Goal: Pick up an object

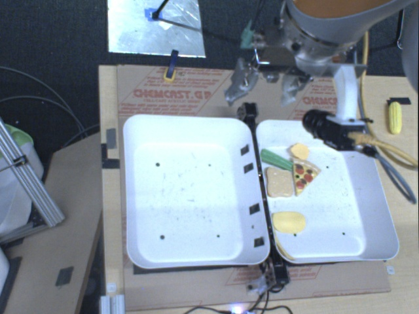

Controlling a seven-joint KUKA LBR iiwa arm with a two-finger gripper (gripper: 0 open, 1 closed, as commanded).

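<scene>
The jaws [265,85] hang open and empty above the bins' far edge. Toy foods, including a pizza slice [304,175], cluster in the right bin [366,201], reachable.

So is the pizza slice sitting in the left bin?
No, the pizza slice lies in the right bin, beside a tan cookie-like piece.

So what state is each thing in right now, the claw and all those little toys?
gripper: open, raised above the bins' far edge, holding nothing
pizza slice toy: flat in the right bin, touching the tan piece
tan piece: flat
green piece: lying flat
yellow oval piece: lying apart, nearer the front
small yellow piece: beside the pizza slice
</scene>
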